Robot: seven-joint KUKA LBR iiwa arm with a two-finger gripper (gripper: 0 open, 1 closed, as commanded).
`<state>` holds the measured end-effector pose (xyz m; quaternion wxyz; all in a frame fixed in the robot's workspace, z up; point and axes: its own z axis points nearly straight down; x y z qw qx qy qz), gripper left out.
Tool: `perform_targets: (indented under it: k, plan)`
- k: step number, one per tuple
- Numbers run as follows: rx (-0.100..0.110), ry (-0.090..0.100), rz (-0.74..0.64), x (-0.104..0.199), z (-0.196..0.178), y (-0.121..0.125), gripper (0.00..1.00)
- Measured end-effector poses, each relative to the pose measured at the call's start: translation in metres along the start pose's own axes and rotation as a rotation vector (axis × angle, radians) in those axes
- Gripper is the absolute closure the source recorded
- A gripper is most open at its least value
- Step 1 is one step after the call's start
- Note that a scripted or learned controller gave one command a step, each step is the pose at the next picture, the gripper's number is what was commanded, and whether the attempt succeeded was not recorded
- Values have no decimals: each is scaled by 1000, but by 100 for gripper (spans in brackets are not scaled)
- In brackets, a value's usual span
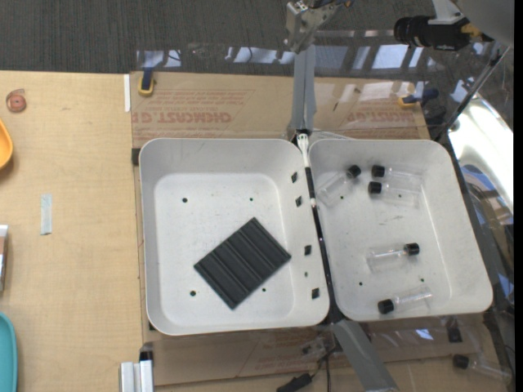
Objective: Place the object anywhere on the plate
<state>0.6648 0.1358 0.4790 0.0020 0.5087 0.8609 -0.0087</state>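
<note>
A dark grey ribbed plate [243, 261] lies at a slant on the floor of the left bin [163, 219]. Several clear vials with black caps are scattered in the right bin [458, 243]: three close together near its back [374, 188], one in the middle [394, 254] and one near the front edge [403, 302]. My gripper [302, 13] hangs high above the back of the bench, over the seam between the two bins, far from the plate and the vials. Nothing shows in it.
Cardboard [245, 109] lies behind the bins. A wooden tabletop [73, 219] stretches to the left, with an orange thing [4, 149] and a teal thing [6, 354] at its left edge. Metal framing [482, 170] stands to the right of the right bin.
</note>
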Motion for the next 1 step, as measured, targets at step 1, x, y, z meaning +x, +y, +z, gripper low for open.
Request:
perform_targets:
  k: [1]
  plan:
    - [3,-2,0,-1,-7,1,100]
